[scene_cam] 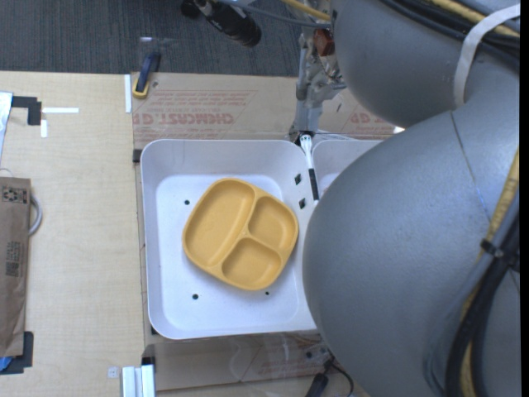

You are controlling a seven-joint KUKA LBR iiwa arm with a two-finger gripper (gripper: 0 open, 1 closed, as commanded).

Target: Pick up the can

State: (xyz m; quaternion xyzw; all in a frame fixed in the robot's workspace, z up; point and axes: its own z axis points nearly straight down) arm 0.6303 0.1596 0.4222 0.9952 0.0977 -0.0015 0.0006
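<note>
Far left, a brown paper bag (15,263) lies on the counter (74,222). Next, the left bin (157,246) w/ a yellow divided plate (240,234) in the middle. Right side: the arm (413,222) looms over the right bin (343,160), blocking most of it. Can's whereabouts: can't tell, prob. under the arm. Best approach, a guess: confirm the can's position first, descend centred over it.

Can: place and pose unclear.

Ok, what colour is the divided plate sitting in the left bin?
Yellow-orange, a plain mustard tone with no pattern; the divided plate shows clearly in the camera view.
</note>
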